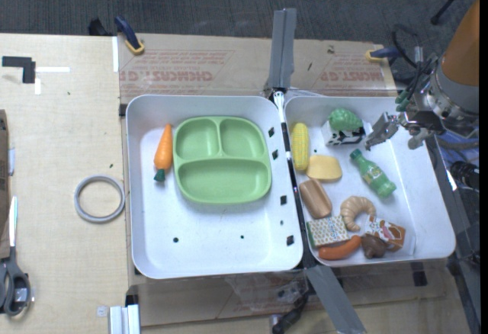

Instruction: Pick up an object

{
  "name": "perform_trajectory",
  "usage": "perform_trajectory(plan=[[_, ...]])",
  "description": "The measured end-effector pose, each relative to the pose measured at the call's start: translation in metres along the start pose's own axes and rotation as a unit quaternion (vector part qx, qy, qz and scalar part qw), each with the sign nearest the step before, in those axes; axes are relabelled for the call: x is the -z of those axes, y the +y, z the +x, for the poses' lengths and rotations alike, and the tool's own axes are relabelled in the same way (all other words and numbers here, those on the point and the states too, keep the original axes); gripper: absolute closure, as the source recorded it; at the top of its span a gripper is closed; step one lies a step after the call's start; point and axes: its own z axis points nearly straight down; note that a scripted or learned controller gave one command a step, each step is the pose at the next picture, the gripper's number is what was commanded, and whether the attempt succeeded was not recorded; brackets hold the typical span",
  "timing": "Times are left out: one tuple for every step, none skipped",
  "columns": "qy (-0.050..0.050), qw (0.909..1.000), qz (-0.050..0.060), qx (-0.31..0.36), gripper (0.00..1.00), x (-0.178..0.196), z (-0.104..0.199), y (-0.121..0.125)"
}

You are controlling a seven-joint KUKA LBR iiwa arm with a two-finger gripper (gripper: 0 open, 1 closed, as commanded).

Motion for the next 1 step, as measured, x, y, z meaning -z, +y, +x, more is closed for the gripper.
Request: perform_trajectory(plan=[[0.000,0.9994,0.000,-0.033,0.00,-0.1077,-0.0554,-0.0099]])
